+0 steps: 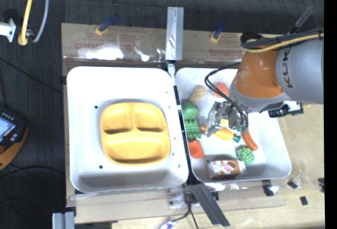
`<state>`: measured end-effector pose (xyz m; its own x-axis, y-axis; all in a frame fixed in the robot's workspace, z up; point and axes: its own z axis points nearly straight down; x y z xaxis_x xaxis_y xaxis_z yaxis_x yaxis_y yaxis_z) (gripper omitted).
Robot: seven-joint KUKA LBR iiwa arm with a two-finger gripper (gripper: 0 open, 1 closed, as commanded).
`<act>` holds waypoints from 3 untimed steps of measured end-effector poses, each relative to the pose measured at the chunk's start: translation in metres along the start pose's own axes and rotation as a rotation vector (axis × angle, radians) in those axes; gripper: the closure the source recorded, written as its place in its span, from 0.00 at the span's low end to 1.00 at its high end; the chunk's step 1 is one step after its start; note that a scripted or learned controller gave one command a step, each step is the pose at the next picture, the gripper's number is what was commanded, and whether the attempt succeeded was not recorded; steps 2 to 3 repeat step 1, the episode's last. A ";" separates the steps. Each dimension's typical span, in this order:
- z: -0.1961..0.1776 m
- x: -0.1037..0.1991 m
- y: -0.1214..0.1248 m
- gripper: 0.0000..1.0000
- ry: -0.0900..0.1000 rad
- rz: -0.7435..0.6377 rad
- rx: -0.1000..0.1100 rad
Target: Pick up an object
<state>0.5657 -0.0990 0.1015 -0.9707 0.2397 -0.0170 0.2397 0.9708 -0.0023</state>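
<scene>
The right bin (274, 157) holds several toy foods. My gripper (221, 123) hangs low over its middle, right above a yellow piece (225, 135). Whether that piece sits between the fingers is hidden by the gripper body. Around it lie a tan roll (198, 94), a green pepper (189, 111), a green ridged piece (192, 129), an orange block (196, 149), a carrot (249, 141), a broccoli floret (245, 155) and a brown packet (225, 168).
The left bin (84, 170) holds a yellow divided plate (135, 132). A ridge (180, 122) separates the two bins. The grey and orange arm (268, 75) covers the right bin's upper right. A metal bar (174, 33) stands behind the bins.
</scene>
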 end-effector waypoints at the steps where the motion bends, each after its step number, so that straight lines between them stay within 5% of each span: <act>1: -0.122 -0.056 0.031 1.00 0.016 0.218 0.001; 3: -0.122 -0.056 0.031 1.00 0.016 0.218 0.001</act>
